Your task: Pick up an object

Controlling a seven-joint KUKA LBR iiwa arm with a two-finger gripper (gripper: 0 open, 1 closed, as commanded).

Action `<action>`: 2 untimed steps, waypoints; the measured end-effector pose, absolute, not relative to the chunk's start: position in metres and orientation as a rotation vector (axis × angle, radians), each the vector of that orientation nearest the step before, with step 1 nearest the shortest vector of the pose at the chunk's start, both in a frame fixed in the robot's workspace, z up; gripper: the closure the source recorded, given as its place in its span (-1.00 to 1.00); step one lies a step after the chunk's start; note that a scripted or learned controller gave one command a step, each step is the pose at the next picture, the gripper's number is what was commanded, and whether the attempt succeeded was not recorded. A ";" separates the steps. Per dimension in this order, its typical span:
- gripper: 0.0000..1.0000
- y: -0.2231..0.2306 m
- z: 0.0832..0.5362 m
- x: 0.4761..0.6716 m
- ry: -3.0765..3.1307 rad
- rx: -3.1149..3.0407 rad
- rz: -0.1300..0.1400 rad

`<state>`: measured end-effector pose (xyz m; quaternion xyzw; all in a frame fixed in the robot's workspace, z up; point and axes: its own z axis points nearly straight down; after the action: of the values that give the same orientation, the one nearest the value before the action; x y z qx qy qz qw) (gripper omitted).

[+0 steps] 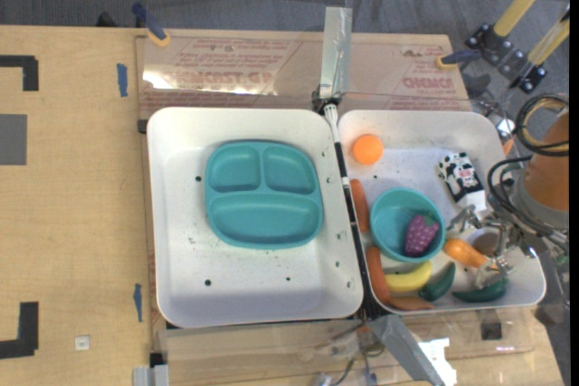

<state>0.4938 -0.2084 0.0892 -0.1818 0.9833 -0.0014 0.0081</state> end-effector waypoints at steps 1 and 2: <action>-1.00 -0.171 0.090 0.493 3.034 -0.770 -0.011; -1.00 -0.100 0.090 0.525 2.937 -1.070 -0.011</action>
<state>0.5248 -0.1002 0.0902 -0.3423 0.9396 -0.0035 0.0078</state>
